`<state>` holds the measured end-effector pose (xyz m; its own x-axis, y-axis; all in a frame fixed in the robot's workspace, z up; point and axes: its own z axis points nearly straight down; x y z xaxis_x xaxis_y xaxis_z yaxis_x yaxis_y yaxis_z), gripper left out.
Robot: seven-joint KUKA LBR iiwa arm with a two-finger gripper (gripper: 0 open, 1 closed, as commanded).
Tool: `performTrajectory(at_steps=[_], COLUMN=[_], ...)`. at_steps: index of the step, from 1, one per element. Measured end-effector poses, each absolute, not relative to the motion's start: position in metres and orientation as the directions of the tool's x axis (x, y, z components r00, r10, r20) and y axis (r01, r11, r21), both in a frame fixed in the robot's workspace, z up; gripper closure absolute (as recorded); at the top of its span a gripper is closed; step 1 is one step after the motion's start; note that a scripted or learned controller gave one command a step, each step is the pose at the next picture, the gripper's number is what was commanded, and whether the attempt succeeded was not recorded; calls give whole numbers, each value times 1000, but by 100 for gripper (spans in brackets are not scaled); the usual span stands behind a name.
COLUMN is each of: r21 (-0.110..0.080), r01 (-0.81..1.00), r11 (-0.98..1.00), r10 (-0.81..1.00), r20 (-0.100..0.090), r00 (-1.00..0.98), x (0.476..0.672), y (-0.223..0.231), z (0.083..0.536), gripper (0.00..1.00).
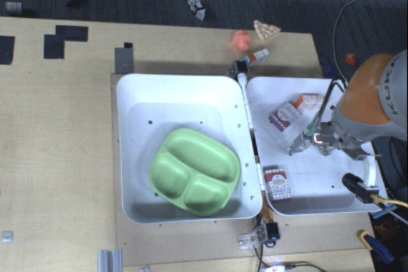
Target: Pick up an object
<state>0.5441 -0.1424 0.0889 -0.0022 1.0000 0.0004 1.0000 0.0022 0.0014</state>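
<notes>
No legible text; print on red-white packet point(276, 182) and carton point(285, 115) too blurred to read.

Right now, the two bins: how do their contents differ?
The left bin holds one large thing, a green divided plate that takes up much of its floor. The right bin holds several small things: a packet and a box near its back, and a red-and-white carton at its front left. The gripper hangs over the right bin, not the left. Both bins are shallow and white.
</notes>
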Motion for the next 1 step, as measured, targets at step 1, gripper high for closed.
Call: performTrajectory(at_steps=[1], r21=[9], r01=[1000], r11=[4], r10=[1000], r20=[-1], r00=[-4], x=[565], y=[-104], z=[87], gripper=[0])
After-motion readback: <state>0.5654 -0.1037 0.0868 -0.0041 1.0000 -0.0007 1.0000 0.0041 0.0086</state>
